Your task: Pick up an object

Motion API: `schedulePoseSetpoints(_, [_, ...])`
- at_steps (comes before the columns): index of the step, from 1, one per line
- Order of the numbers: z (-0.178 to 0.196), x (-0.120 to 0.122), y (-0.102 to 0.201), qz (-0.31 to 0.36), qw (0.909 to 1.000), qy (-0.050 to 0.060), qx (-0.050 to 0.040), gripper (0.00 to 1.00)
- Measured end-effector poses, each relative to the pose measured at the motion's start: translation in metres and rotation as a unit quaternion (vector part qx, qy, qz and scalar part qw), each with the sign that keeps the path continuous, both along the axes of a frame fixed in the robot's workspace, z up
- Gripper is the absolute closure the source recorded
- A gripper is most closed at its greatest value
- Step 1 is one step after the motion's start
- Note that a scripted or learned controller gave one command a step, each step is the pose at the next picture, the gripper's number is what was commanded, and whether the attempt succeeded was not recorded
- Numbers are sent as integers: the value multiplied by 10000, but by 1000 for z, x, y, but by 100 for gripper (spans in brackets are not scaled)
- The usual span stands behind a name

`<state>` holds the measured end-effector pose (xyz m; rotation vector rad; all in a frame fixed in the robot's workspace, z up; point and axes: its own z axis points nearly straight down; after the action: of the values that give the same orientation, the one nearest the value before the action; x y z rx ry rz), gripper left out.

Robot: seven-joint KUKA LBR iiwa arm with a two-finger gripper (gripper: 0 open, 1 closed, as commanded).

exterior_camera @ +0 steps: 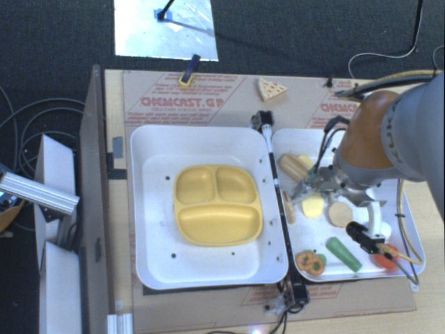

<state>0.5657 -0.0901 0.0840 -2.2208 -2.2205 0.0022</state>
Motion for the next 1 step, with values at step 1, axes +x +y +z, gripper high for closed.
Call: schedulePoseSetpoints(1, [11, 2, 0, 6, 10000, -18, 1, 100])
